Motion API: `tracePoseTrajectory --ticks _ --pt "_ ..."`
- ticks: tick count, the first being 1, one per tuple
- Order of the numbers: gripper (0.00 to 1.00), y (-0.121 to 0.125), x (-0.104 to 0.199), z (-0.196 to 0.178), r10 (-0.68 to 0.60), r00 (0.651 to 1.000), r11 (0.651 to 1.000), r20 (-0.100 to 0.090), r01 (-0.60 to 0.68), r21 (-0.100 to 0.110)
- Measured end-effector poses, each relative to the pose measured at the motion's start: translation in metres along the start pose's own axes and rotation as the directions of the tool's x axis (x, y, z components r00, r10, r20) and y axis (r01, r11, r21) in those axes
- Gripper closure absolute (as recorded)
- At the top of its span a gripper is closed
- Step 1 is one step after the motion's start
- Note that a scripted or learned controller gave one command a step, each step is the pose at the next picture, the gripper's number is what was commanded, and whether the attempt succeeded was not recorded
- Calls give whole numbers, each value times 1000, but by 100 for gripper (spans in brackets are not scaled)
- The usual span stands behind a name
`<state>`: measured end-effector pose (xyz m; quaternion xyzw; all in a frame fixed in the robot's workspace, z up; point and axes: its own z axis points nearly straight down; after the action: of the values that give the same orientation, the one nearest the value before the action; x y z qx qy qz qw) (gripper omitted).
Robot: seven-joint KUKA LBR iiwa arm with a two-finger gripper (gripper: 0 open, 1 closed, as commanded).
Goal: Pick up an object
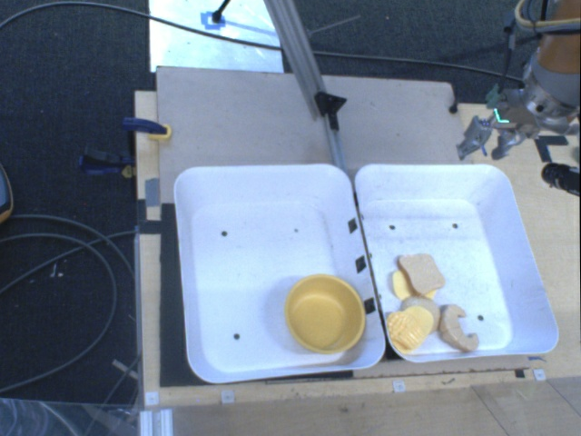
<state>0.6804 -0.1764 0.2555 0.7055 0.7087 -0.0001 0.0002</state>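
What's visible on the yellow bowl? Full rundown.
The yellow bowl is round, plain and smooth, plastic by its look, upright with its opening up and nothing visible inside. It sits on the floor of the left bin, in the near right corner, close to the wall shared with the right bin. Nothing else touches it.

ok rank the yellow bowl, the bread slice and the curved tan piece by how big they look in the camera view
1. yellow bowl
2. bread slice
3. curved tan piece, only slightly smaller than the slice, so that order is unsure
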Motion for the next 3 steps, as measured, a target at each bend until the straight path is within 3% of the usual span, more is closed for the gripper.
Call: tracePoseTrajectory --ticks 1,3 --pt "0 1 0 -1 0 1000 1000 1 0 -3" --pt "0 -12 4 102 0 1000 1000 0 0 2"
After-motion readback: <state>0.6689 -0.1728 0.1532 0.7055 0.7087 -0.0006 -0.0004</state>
